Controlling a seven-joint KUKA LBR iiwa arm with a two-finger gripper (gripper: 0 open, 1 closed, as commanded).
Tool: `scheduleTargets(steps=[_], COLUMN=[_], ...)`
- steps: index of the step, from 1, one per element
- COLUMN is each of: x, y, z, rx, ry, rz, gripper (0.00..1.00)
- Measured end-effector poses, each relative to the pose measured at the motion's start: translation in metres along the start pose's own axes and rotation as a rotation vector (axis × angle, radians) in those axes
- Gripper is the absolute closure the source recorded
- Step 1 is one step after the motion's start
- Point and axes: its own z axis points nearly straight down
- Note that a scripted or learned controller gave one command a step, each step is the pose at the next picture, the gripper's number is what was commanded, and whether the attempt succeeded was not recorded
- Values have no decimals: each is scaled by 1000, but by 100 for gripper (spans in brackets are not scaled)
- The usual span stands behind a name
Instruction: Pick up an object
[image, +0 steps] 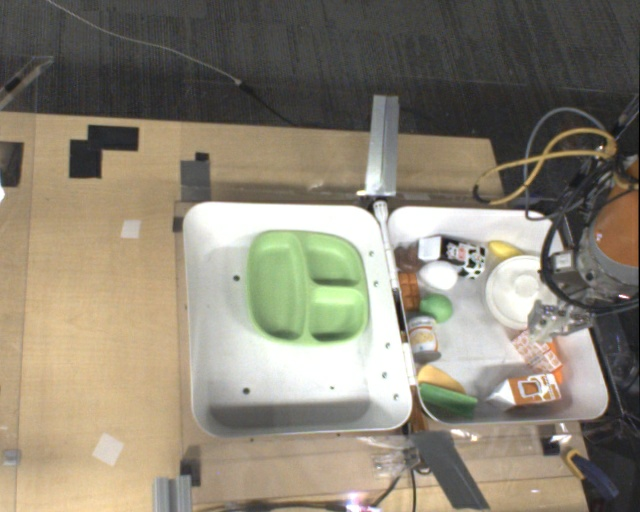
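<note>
The right bin (590, 405) holds several small objects. A white bowl (515, 285) sits toward its back right with a yellow piece (503, 250) behind it. A red and white packet (538, 351) lies near the right wall, and an orange carton (534, 389) lies in front of it. My gripper (556, 320) hangs low over the bin's right side. It is just in front of the bowl and directly above the back end of the packet. I see nothing lifted off the bin floor.
The left bin (215, 390) holds a green divided plate (305, 285). Along the right bin's left side lie a brown bottle (408, 290), a white ball (437, 275), a green ball (436, 307), a small jar (424, 336) and a yellow-green piece (445, 392). A black and white item (465, 256) lies at the back.
</note>
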Motion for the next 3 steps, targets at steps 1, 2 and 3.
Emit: scheduleTargets(steps=[1,2,3], x=[-45,-37,-43], y=[-46,-87,-82], z=[-55,-36,15], rx=[5,0,3], ry=[-1,-2,-2], rz=[-14,-217,-701], gripper=[100,100,100])
